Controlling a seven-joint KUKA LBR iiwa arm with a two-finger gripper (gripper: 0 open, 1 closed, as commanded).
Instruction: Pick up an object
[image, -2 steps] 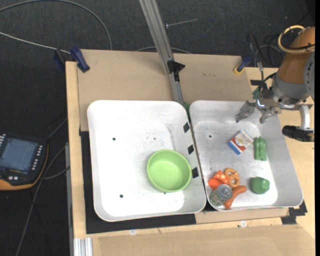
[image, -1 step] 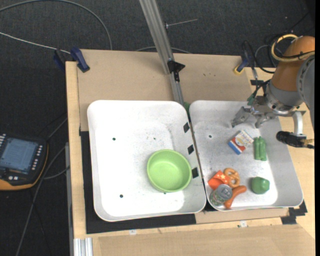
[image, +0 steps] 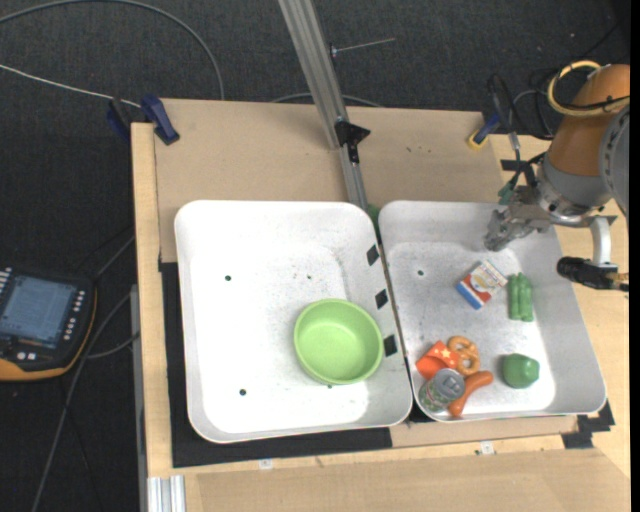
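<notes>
My gripper (image: 501, 233) hangs over the far right part of the right bin (image: 430, 235), a little up and to the right of a small white, blue and red box (image: 481, 282). Beside the box lies a green bottle-like piece (image: 520, 297). Toward the bin's near edge sit a round green object (image: 519, 370), an orange pretzel-shaped toy (image: 455, 352) and a round metal lid with an orange piece (image: 447, 391). Nothing appears to be carried under the gripper.
A light green bowl (image: 338, 341) stands in the left bin (image: 250, 260), near its right wall. A metal pole (image: 325, 90) rises from the bench behind the bins. Blue clamps (image: 158, 118) sit at the bench's far corners.
</notes>
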